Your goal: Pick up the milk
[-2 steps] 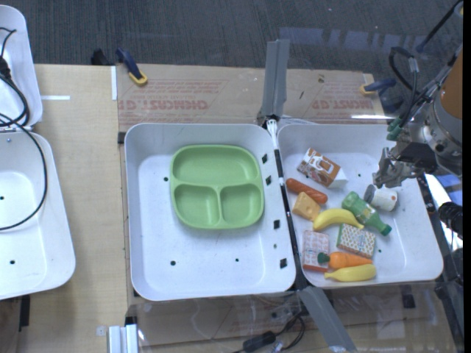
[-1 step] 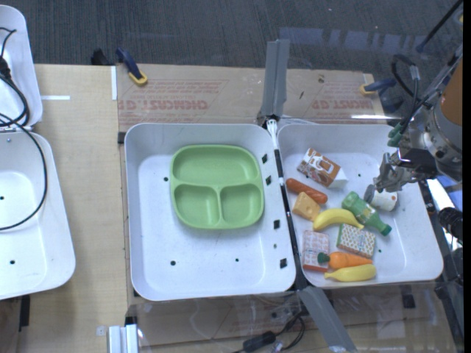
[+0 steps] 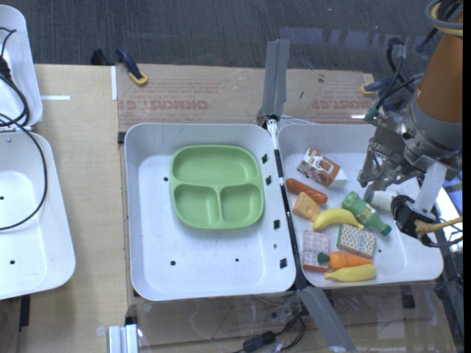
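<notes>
Milk point(image 3: 321, 168): small carton lying tilted at the back of the right bin point(image 3: 434, 267), apart from the other food.
Handling: likely light, thin card walls (would dent under a hard squeeze).
Hold: across its two long flat sides.
Gripper point(image 3: 377, 176): near its right; fingers' state, cannot tell.

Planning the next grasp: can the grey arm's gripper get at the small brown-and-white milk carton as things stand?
Probably yes. The brown-and-white milk carton lies apart from the other food in the right white bin, nothing on top, and the gripper hovers just to its right.
</notes>
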Tool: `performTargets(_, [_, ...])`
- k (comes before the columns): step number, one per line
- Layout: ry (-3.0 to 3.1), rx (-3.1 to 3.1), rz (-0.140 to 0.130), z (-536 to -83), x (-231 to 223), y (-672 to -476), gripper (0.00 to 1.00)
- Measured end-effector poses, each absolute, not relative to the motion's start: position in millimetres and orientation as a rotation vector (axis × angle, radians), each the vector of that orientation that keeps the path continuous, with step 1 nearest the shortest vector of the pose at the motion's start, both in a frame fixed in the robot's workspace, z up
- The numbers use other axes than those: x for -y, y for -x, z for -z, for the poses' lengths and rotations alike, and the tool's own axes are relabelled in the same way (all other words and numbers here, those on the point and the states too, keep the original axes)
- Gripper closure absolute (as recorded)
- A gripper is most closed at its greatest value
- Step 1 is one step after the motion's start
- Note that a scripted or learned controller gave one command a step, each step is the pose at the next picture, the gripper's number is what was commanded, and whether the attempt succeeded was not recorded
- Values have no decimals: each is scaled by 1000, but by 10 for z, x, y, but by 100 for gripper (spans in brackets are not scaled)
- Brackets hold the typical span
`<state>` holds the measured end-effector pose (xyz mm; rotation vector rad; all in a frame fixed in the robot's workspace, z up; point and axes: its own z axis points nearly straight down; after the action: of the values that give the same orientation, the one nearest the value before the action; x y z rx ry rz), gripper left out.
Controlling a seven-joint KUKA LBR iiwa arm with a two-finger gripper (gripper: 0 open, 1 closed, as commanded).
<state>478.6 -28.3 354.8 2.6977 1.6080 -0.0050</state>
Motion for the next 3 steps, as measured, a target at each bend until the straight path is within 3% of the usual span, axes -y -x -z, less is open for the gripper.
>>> performTargets(2, [-3022, -857, 6, -3355, 2, -4785, 100])
performTargets(3, [-3029, -838, 11, -2427, 60, -5049, 100])
